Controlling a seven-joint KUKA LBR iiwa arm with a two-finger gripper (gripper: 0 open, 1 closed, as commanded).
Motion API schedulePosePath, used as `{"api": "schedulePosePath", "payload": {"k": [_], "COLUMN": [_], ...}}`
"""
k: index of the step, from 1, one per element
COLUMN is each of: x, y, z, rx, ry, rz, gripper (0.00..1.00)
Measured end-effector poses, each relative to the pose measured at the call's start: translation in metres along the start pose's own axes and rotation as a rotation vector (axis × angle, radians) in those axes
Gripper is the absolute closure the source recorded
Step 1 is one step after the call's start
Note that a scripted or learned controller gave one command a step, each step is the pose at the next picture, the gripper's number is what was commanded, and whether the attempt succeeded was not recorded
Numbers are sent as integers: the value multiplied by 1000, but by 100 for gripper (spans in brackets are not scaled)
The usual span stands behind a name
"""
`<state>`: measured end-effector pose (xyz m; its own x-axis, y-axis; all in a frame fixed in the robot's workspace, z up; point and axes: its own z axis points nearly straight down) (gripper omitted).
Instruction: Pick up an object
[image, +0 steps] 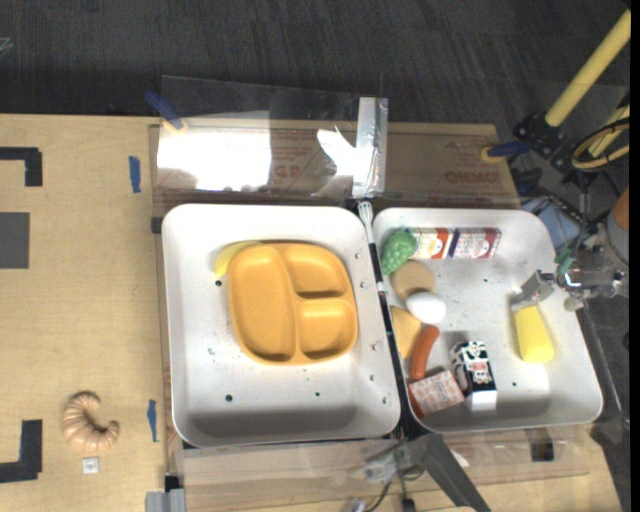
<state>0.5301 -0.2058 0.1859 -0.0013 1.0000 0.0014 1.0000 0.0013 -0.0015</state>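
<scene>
My gripper (552, 281) hangs at the right rim of the right bin (570, 395), just above a yellow block-like item (534, 334), and nothing can be seen held in it. Further left in that bin lie a white egg (427, 307), a tan bun (413, 277), a green leafy piece (398, 247), a red sausage (424, 352), a black-and-white carton (474, 366) and a reddish packet (435, 392). Two small cartons (455, 243) lie along the far wall.
The left bin (190, 380) holds an orange divided plate (293, 300) with something yellow under its far left edge. A toy croissant (90, 421) lies on the wooden bench at the front left. A clear plastic sheet (270, 150) and cables stand behind the bins.
</scene>
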Motion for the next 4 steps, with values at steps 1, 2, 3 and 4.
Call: {"api": "schedulePosePath", "payload": {"k": [1, 2, 3, 4], "x": [11, 36, 36, 110], "y": [-42, -17, -15, 38], "z": [75, 99, 87, 97], "rx": [5, -5, -12, -12], "ry": [1, -3, -5, -2], "rz": [197, -101, -100, 18], "gripper": [0, 0, 100, 100]}}
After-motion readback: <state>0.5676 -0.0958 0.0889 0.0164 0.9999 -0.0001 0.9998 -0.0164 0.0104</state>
